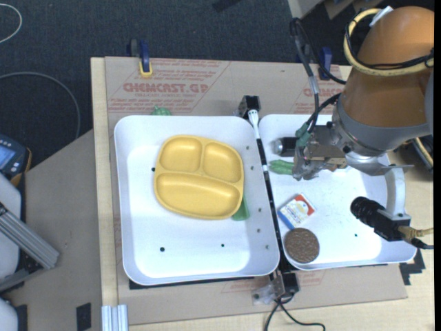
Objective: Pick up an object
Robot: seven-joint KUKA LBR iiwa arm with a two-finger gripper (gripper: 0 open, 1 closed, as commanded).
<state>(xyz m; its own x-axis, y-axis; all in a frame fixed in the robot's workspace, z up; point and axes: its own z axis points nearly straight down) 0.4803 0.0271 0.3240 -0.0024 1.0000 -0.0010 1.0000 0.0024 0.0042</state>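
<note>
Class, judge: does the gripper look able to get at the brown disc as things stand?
Probably yes: the brown disc lies uncovered in the right bin, the gripper is over that same bin, and the small packet sits beside the disc, not on it.

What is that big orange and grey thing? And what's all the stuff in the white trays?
That is a robot arm. A computer moves it, and its job is to pick something up. The picture comes from one camera fixed above the bench, looking down.

At the arm's end is its hand, the part that grabs. It is over the right tray, close to a small green piece. I can't tell whether it is holding anything.

That tray also has a little red, white and blue packet and a round brown disc.

The left tray holds a yellow plate with three sections. Something green peeks out at its edge.
</note>
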